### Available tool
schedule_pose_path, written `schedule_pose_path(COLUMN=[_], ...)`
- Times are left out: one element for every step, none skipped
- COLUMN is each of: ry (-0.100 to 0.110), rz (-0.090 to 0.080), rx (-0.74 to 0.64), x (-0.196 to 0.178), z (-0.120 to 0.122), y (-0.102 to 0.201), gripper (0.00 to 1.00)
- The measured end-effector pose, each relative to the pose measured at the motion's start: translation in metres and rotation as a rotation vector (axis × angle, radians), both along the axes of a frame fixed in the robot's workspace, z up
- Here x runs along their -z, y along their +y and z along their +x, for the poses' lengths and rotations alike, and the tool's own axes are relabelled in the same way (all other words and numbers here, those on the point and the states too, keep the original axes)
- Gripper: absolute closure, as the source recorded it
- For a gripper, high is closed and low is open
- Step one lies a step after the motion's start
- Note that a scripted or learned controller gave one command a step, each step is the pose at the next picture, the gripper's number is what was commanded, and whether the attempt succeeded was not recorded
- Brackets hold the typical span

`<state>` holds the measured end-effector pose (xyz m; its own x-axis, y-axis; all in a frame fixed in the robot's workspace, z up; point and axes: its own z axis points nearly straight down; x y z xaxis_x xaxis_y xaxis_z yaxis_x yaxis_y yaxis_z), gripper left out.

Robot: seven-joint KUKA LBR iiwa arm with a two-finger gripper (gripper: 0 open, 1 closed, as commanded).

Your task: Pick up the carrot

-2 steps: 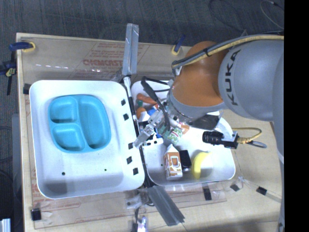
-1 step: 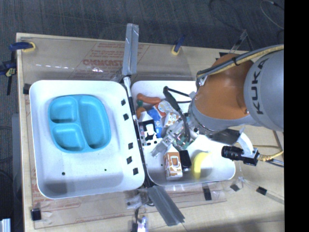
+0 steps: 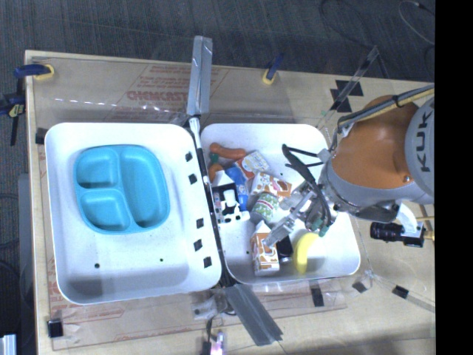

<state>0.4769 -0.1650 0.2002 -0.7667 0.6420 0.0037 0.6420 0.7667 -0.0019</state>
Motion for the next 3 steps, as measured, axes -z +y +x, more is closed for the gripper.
schedule_pose_path(ry=[0.001, -0.003, -0.003], rz=[0.001, -0.001, 0.000], rx=[0.034, 0.027, -0.101], x=[0.094, 0.096, 0.108], z=[-0.001, 0.065, 0.050], y=[-0.025, -0.045, -0.044], gripper=[0.00, 0.00, 0.00])
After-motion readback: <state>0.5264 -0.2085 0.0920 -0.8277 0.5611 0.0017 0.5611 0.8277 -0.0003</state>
